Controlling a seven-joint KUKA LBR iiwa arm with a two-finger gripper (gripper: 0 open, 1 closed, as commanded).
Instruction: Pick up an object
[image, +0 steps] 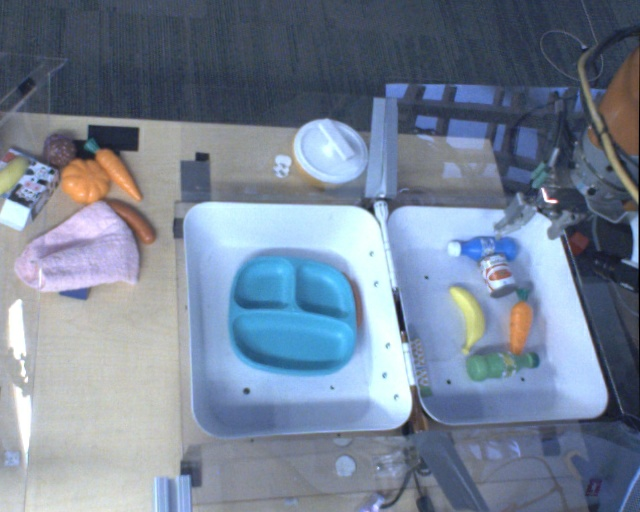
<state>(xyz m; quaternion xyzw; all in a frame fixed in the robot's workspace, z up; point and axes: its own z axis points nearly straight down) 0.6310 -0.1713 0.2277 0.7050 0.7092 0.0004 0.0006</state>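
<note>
Nearest the camera in the right bin (570, 395) lay a green bottle (500, 365) on its side, close to the near wall. Just beyond it sat a carrot (520, 325), leafy end pointing far, and to its left a banana (468, 317), curved and lying apart from both. Farther back rested a small can (497, 273) with a red label, touching or nearly touching a blue bottle (484, 247) that lay on its side with its white cap to the left.

At the bin's far right corner, the gripper (533, 210) hung above the rim, right of the blue bottle and with nothing between its fingers; whether the jaws stood apart or together could not be told from this angle. Cables and the arm's grey body crowded the frame's right edge behind it.

A blue divided tray (295, 313) lay in the middle of the left bin (205, 400). Beyond the bins, a white lidded bowl (330, 152) stood on the bench (90, 400) near the seam between them. Far left on the bench, a pink cloth (78, 252) lay beside a cluster of toy foods: a pumpkin (84, 180), a second carrot (122, 172) and a sausage (135, 221).
</note>
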